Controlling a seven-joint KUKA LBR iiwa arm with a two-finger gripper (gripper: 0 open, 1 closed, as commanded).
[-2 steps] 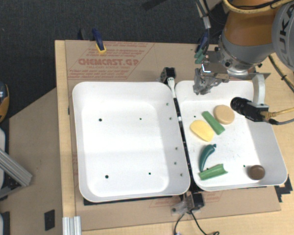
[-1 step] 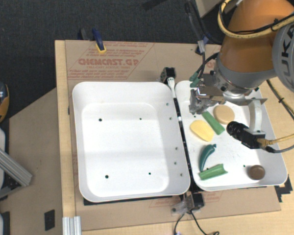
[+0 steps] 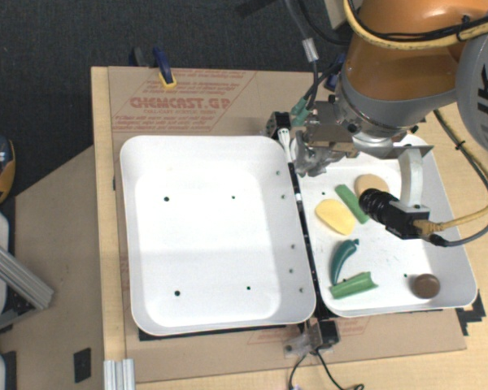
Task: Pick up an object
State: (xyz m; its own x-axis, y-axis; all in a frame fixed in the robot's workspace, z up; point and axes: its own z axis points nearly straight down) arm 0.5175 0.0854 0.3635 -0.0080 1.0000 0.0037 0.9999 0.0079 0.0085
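Note:
My gripper hangs low over the far left corner of the right bin, close to the divider between the two bins. Just in front of it lie a pale yellow piece and a thin green stick. A tan rounded object sits a little to the right, partly hidden by the arm. Nearer the front are a teal curved pepper-like piece, a green block and a small brown round object. Nothing shows between the fingers.
The left bin lies beside the right one, on a cardboard sheet held by a blue and yellow clamp at the back. The arm's bulky orange and grey body overhangs the far right of the bench.

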